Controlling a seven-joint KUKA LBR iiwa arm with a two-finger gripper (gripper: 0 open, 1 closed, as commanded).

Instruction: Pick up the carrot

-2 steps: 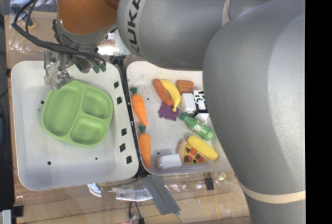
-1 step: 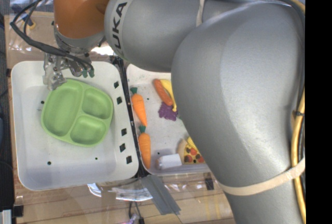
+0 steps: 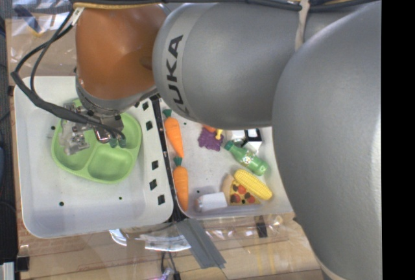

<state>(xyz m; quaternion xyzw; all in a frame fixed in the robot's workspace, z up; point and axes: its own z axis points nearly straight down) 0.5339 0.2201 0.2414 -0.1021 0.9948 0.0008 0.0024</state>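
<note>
hand (image 3: 97, 133): over green plate (image 3: 126, 165), grip state unclear
carrot (image 3: 174, 136): right of hand, next bin
next: shift right, align with carrot's length

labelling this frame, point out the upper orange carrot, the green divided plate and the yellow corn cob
upper orange carrot (image 3: 174, 136), camera view, mid-body
green divided plate (image 3: 113, 165), camera view, lower compartment floor
yellow corn cob (image 3: 253, 184), camera view, middle of the cob
</note>
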